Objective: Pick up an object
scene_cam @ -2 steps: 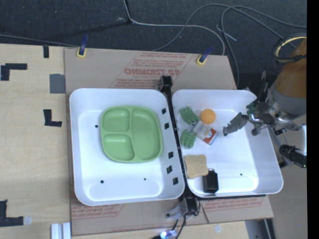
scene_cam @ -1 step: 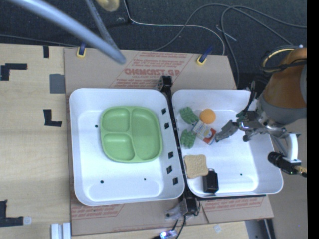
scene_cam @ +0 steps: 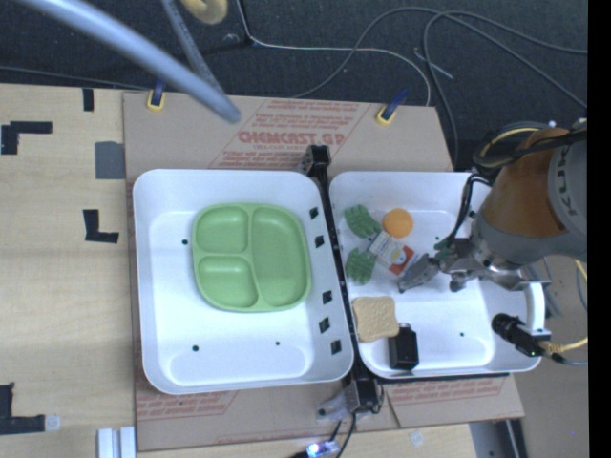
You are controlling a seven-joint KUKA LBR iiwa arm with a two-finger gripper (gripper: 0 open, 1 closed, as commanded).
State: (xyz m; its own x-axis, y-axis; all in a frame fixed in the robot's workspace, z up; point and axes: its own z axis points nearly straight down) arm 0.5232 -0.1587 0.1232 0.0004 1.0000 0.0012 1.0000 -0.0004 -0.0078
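A: Status wanted on the gripper (scene_cam: 417,275). Anything held?

B: Nothing is seen between the fingers. They appear drawn close together, tips low in the right bin (scene_cam: 477,337), just off the 3 o'clock side of the small packet (scene_cam: 389,251). Contact with the packet cannot be confirmed.

A: Candidates?

B: All in the right bin, left half. Orange ball (scene_cam: 398,222) at 12 o'clock from the packet, two green pieces (scene_cam: 360,220) (scene_cam: 360,265) at 9 to 10 o'clock, toast slice (scene_cam: 374,318) at 6 o'clock, black block (scene_cam: 404,347) just past it near the front wall. The green divided plate (scene_cam: 252,257) is alone in the left bin (scene_cam: 158,284).

A: Failure modes?

B: If the fingers are left this narrow, the packet would likely be nudged toward 9 o'clock, not straddled. Clutter is tight: ball and green pieces could be knocked, and the ball would roll. A flat packet may also slip out of a shallow pinch. The toast lies flat too, so little edge is offered.

A: Noted. The fingers would need spreading before any descent.
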